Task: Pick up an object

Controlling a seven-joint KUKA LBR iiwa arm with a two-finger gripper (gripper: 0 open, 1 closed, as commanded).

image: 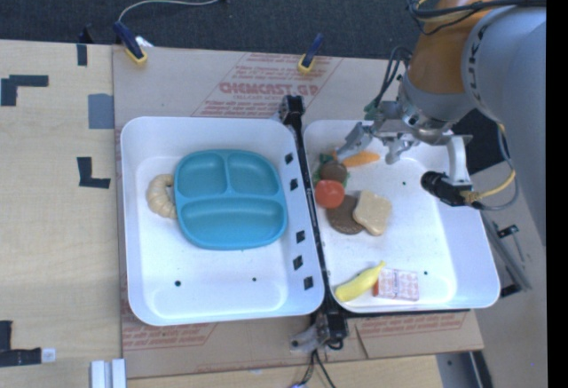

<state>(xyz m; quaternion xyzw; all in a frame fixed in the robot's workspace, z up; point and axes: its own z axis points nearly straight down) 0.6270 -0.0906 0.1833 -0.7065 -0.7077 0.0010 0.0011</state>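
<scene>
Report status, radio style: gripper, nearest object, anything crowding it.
Gripper low in right bin, far end. Orange carrot piece just beneath, not gripped. Tomato, brown patty close by.

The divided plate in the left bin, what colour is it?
The divided plate is light blue, seen in the camera view.

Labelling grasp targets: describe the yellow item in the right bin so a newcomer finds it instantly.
Start at the right bin, the one nearer the arm. Go to its front edge, left of the small red-and-white packet. The banana lies there, the bin's one yellow curved piece, apart from the food cluster further back.
</scene>
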